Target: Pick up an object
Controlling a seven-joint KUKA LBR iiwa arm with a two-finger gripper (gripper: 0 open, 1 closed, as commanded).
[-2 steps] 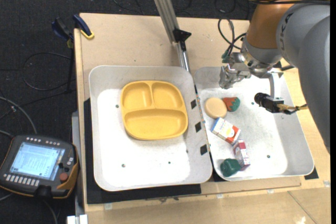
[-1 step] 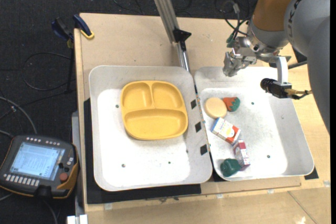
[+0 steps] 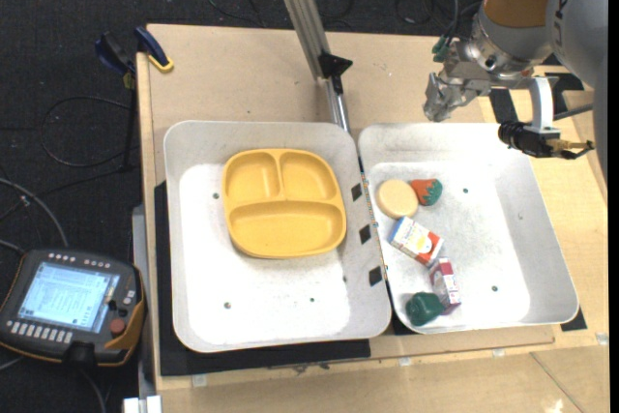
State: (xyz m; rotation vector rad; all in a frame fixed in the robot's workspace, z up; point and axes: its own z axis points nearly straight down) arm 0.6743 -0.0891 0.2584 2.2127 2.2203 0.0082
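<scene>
The right bin (image 3: 503, 208) holds several small things near its left side: a pale round disc (image 3: 397, 198), a red and green strawberry-like toy (image 3: 427, 191), a white and orange carton (image 3: 416, 240), a small red and white box (image 3: 446, 283) and a dark green lump (image 3: 423, 308). My gripper (image 3: 442, 98) hangs above the bin's far edge, well above and behind those things. Nothing shows between its fingers.
The left bin (image 3: 193, 208) carries a yellow divided plate (image 3: 284, 203). A slanted metal pole (image 3: 302, 0) rises from between the bins at the back. A teach pendant (image 3: 68, 303) lies off the bench at lower left. A blue and yellow clamp (image 3: 145, 48) sits at the bench's far left corner.
</scene>
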